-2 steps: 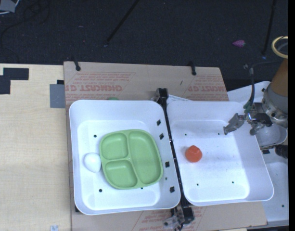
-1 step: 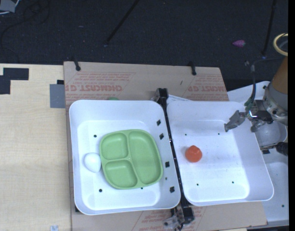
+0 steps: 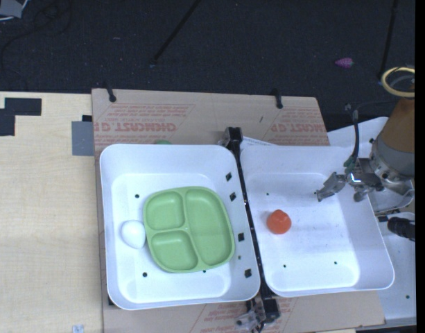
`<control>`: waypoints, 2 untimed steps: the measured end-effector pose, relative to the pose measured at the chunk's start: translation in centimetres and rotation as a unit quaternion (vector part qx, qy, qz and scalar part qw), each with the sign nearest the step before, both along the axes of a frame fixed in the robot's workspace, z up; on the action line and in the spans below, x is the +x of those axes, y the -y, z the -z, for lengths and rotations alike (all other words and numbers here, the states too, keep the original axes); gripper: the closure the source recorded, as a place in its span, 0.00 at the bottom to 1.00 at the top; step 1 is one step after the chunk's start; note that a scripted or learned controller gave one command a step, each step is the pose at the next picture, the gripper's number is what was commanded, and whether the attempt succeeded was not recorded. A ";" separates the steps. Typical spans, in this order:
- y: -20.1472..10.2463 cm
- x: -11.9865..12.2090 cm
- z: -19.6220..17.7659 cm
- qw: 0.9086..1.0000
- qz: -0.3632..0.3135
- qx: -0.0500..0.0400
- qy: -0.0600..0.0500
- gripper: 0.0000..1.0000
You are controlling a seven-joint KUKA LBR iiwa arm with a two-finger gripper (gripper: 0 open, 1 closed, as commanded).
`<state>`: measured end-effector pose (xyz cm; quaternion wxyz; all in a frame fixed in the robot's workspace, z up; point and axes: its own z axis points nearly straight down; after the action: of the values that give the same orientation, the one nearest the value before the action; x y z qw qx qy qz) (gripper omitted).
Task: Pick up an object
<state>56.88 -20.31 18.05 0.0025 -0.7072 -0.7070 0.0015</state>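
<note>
Nothing picked yet. Gripper [image 3: 335,186] hangs over right bin [image 3: 368,272] near its far-right edge, jaws spread, holding nothing. Orange ball [image 3: 279,222] sits mid-left on bin floor, apart from gripper. Approach and grasp left.

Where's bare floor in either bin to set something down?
Right bin: bare floor in front of the orange object and toward the near corners. Left bin: crowded, with the green divided plate and white egg, leaving narrow strips along the walls.

The grey arm [image 3: 399,134] enters from the right edge, its orange band above the wrist. Its gripper [image 3: 335,186] points leftward, with metal fingers [image 3: 328,189] spread apart, holding nothing.
</note>
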 end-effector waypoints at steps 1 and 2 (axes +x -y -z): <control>-0.4 0.1 4.4 1.000 0.000 0.000 0.000 0.00; -0.5 0.1 9.6 1.000 0.001 0.000 0.001 0.00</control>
<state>56.93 -19.78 8.49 0.0017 -0.7077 -0.7065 0.0009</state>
